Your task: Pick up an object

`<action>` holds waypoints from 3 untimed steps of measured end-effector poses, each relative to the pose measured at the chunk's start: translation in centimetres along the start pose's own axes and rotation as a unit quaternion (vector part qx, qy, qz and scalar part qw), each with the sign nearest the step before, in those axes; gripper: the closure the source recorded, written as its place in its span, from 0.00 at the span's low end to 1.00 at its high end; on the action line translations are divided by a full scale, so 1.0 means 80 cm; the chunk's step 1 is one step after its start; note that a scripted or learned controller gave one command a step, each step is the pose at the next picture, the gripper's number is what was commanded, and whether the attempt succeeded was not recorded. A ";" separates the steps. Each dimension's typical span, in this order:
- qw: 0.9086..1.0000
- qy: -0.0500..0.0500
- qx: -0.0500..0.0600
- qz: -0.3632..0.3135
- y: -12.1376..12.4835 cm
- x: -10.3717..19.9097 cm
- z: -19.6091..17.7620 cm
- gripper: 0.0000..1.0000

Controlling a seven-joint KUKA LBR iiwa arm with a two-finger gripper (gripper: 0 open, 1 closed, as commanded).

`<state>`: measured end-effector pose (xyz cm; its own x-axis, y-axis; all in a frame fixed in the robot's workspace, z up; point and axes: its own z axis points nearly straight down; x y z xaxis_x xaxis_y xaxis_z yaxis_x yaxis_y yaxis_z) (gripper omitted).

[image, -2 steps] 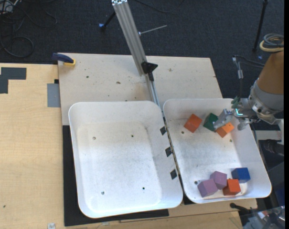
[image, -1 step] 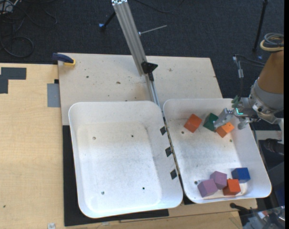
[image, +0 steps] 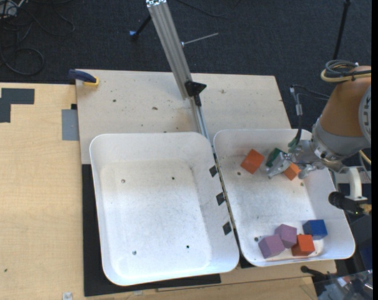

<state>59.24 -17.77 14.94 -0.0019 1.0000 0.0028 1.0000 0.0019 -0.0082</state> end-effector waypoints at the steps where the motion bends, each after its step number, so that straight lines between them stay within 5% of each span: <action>1: 1.000 0.000 0.000 0.001 -0.002 0.001 0.068 0.00; 2: 1.000 -0.001 -0.002 0.002 0.000 -0.001 0.052 1.00; 3: 1.000 -0.002 -0.006 0.001 -0.007 0.004 -0.024 1.00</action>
<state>58.70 -17.49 16.88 0.0000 1.0000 -0.0007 1.0000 0.0000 0.0033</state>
